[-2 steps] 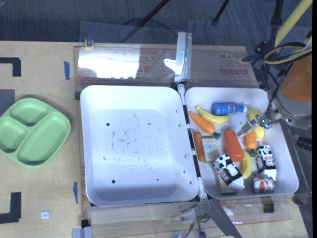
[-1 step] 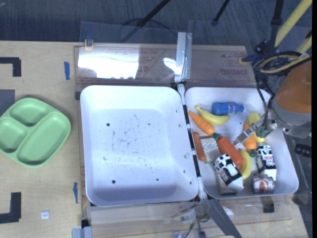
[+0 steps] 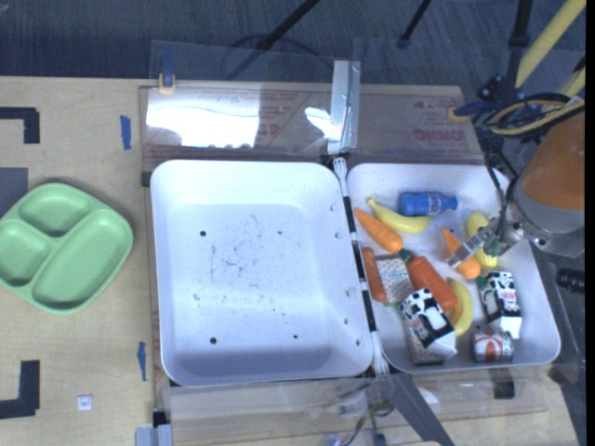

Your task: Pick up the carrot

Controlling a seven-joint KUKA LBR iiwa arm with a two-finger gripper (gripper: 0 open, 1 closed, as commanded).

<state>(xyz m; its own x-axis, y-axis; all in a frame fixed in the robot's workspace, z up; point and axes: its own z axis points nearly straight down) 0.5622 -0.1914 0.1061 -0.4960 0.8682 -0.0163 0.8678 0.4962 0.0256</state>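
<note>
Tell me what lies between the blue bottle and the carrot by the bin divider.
In the camera view, a yellow banana lies between the blue bottle and the carrot, touching or nearly touching the carrot.

floor (image 3: pixel 112 17): dark grey carpet | bench (image 3: pixel 84 119): pale wood | stand legs (image 3: pixel 307 12): black
</note>
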